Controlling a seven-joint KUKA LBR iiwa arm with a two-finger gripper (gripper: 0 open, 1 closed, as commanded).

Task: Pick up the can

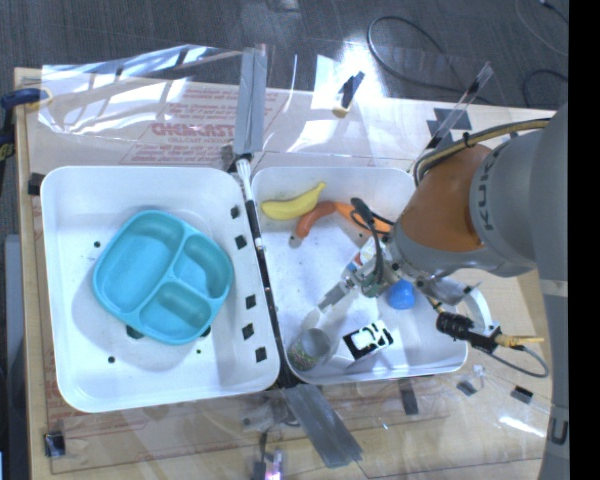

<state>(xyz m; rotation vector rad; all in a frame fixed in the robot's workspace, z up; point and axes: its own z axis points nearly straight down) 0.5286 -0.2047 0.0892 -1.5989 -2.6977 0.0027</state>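
The can (pixel 308 347) is a small silver-grey cylinder near the front-left corner of the right bin (pixel 410 183), close to the divider. My gripper (pixel 368 276) reaches down into the middle of that bin from the orange-banded wrist (pixel 442 213). It sits up and to the right of the can, and a thin silvery piece (pixel 337 295) slants between the two. The can does not appear to be held.
A yellow banana (pixel 292 204) and an orange piece (pixel 318 218) lie at the back of the right bin. A blue ball (pixel 401 294) and a black-and-white object (pixel 368 340) lie near the gripper. The left bin (pixel 65 298) holds a blue divided plate (pixel 162 276).
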